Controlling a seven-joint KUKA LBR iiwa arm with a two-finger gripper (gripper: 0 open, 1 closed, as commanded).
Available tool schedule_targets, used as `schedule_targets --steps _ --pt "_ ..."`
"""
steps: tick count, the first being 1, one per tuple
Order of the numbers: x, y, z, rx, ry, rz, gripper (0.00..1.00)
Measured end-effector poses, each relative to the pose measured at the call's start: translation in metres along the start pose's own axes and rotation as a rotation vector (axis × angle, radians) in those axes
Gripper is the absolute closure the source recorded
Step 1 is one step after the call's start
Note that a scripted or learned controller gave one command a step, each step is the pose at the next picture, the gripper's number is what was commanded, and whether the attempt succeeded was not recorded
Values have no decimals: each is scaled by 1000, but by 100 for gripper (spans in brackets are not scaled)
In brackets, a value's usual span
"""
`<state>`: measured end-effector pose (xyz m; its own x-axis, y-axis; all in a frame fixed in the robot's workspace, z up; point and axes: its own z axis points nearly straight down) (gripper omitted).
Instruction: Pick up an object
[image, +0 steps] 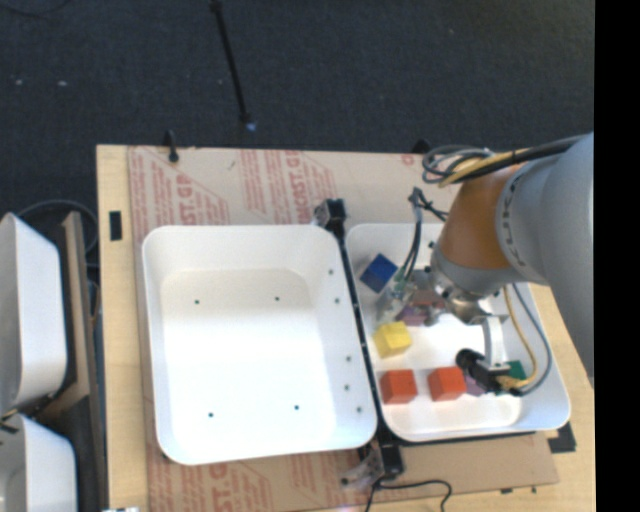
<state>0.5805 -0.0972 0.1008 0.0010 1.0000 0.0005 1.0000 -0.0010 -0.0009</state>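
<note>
Camera view | blue block (379, 271) 1 | yellow block (392, 339) 1 | orange blocks (399, 386) 2 | gripper (422, 305) state unclear

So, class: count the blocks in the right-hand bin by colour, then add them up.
Blue block: 1
Yellow block: 1
Orange-red blocks: 2
Total: 4 blocks, all in the right bin.

A robotics lab: left of the grey arm (530, 215) with its loose cables, two shallow white bins (160, 300) sit on a cardboard-covered bench (210, 190), dark carpeted floor (300, 60) beyond
</note>
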Motion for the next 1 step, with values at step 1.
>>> schedule_targets --steps 1 --pt "-2 -20 0 -1 -1 0 0"
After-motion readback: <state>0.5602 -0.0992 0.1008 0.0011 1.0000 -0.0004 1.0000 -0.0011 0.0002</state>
